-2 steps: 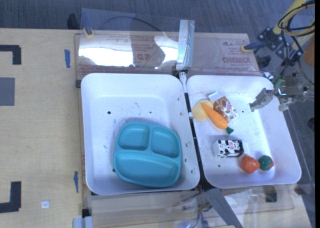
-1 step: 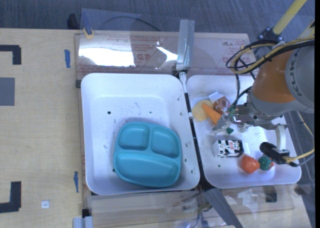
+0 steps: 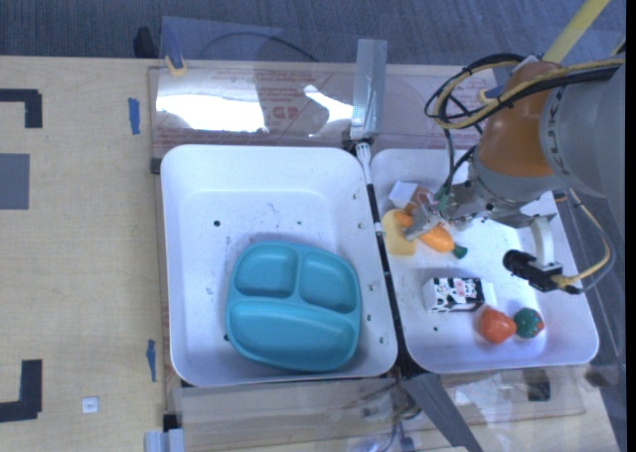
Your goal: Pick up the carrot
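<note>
The carrot (image 3: 435, 237) lay in the right bin (image 3: 566, 341), long axis slanting, green end down-right, tip up-left against a yellow toy (image 3: 399, 237). The hand (image 3: 429, 210) hung just over that tip; whether it was open or closed I couldn't tell. It might well catch the yellow toy, or slip off the taper.

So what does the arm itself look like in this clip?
The arm is grey and bulky, with a rounded orange band above the wrist. Black and yellow cables loop around that band. The gripper below is small, dark and metallic.
</note>
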Controlling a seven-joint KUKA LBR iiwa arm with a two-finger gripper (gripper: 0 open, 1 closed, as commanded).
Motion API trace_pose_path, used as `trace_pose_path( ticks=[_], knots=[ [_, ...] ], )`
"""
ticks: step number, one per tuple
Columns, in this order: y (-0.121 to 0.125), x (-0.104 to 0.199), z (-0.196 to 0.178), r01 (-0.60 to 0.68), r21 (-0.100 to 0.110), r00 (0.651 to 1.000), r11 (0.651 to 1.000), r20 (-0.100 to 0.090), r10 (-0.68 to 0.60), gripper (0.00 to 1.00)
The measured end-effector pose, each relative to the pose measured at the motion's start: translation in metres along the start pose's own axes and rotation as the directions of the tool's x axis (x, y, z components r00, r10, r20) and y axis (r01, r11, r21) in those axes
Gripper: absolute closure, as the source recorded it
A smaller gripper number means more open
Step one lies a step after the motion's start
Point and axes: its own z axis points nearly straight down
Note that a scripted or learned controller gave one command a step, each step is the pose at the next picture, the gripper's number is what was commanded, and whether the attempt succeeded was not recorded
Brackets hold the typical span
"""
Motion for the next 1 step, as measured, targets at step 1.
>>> trace_pose_path(
  ticks=[1],
  knots=[
    [-0.0012,-0.0010,-0.0104,-0.001,0.004,1.000,1.000,0.000,0.001,1.00]
  ],
)
